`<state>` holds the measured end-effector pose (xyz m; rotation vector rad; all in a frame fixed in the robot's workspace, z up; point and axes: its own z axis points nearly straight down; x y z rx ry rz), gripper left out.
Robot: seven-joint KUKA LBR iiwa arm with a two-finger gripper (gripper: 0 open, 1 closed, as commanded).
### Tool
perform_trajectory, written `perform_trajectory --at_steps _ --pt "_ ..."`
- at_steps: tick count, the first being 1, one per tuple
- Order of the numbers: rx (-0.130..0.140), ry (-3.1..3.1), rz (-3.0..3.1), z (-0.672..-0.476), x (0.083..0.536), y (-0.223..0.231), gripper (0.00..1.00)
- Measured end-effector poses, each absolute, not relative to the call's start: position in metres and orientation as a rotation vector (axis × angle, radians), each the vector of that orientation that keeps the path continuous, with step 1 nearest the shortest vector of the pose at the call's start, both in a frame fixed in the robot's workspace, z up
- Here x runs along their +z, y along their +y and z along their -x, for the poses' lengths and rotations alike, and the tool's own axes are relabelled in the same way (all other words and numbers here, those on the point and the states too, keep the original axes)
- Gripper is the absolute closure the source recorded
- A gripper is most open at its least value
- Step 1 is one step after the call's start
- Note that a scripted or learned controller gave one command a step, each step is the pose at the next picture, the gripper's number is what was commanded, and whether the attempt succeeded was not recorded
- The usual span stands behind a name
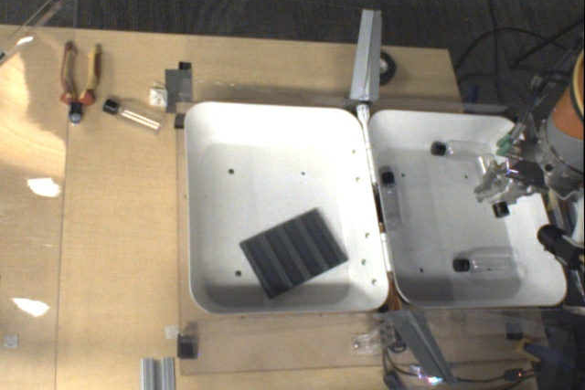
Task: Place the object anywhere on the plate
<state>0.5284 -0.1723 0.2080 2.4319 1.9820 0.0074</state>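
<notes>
A dark grey ribbed plate lies tilted in the front half of the left bin. Three clear tubes with black caps lie in the right bin: one at the back, one along the left wall, one near the front. My gripper hangs over the right side of the right bin, far from the plate. A small black piece shows just below it; whether it is held is unclear.
A metal post rises behind the seam between the bins. Red-handled pliers and another clear tube lie on the wooden bench at the far left. Cables run along the right side.
</notes>
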Motion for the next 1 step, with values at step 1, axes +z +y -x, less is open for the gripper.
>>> perform_trajectory --at_steps 1 --pt "0.003 2.03 -2.394 -0.6212 0.2188 -0.1075 1.0"
